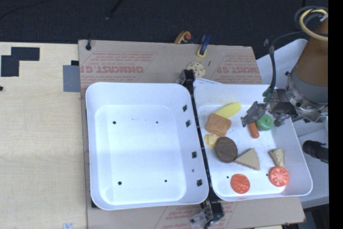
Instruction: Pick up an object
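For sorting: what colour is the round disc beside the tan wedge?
Dark brown disc, in the camera view.

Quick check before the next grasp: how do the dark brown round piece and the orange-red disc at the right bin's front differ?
The brown round piece is larger and dark; the orange-red disc is smaller and bright. The brown piece touches the tan wedge; the disc lies apart from its neighbours. Both are round and lie flat in the right bin.

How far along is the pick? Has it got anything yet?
Done: the gripper has reached the right bin, low over the carrot and green piece. In hand: nothing visibly between its fingers. Left: grasp and lift; corn, brown disc and the two red slices lie untouched.
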Controlling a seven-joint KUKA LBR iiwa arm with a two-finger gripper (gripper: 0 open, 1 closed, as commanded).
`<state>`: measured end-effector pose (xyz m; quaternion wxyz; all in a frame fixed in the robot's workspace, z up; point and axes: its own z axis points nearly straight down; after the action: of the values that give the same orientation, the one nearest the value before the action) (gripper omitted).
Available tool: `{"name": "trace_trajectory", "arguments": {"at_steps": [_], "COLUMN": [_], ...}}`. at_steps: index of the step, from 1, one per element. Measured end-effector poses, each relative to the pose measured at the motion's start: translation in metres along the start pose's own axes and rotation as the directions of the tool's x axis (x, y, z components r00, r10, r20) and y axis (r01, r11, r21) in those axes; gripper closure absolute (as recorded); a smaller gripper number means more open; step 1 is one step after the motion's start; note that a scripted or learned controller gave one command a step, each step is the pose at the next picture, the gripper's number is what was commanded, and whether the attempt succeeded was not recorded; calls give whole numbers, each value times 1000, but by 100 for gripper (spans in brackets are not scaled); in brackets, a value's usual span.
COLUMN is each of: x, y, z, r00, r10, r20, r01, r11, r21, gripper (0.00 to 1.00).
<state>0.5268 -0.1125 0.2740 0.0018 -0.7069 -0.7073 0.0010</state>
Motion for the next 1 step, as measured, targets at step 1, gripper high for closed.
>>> {"name": "trace_trajectory", "arguments": {"at_steps": [1], "x": [-40], "y": [16], "z": [77], "r00": [1000], "r10": [3], "r20": [0], "r01": [-3], "r11": [1000], "r21": [6], "gripper": [0]}}
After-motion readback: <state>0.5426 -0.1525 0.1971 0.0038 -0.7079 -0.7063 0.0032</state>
